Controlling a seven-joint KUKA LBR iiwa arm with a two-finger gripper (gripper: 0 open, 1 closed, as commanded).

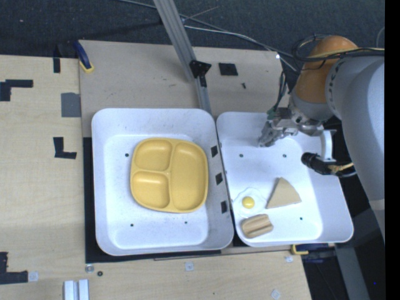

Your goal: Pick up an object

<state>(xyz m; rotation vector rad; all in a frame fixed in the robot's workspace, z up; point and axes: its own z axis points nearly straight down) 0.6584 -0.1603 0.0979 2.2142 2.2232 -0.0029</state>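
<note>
The right bin [312, 230] holds three toy foods near its front: a tan wedge like a slice of bread [284, 194], a fried egg with a yellow yolk [248, 201], and a small brown bread roll [255, 225]. My gripper [267, 139] hangs over the back of the right bin, well behind those objects, with its fingertips pointing down and left. Nothing shows between its fingers. The grey arm with its orange band [325, 61] reaches in from the right.
The left bin [103, 167] holds a yellow divided plate [169, 174] in its middle. A grey metal pole [181, 36] slants up from between the bins at the back. A black cable fitting [315, 162] hangs off the arm above the right bin's right side.
</note>
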